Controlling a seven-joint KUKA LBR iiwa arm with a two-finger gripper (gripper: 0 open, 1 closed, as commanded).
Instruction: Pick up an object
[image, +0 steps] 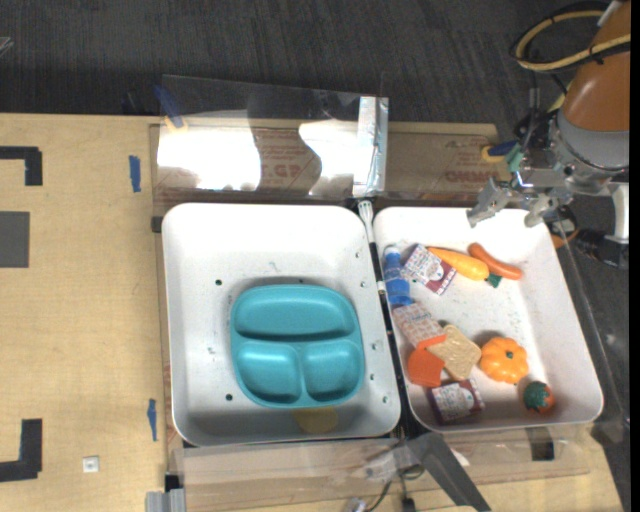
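My two metal fingers (487, 209) are spread apart with nothing between them, and my gripper (512, 206) hangs over the far rim of the right-hand shallow white bin (575, 330), up near its back edge. I judge I am poised there because that height keeps me clear of the clutter below until a target is chosen.

Closest beneath me lies the orange plastic carrot with a green tip (482, 264), stretched roughly crosswise in the far part of the bin, just beside a small white-and-red printed packet (424, 268). A blue-capped little bottle (395, 276) rests against the dividing wall. Nearer the front sit a tan cracker-like square (458, 350) leaning on an orange wedge (426, 366), a round orange toy pumpkin (502, 360), a small red-and-green fruit (538, 396) and another printed pouch (456, 400).

These pieces are crowded and touching, so the carrot, with open floor around it, looks the easiest pick; its slim body suits a pinch across its width.

The left white bin (190, 250) bears a teal three-compartment plastic tray (296, 342), well apart from me. Behind the bins stands a clear plastic sheet (270, 140) on the cardboard-topped bench (70, 300).
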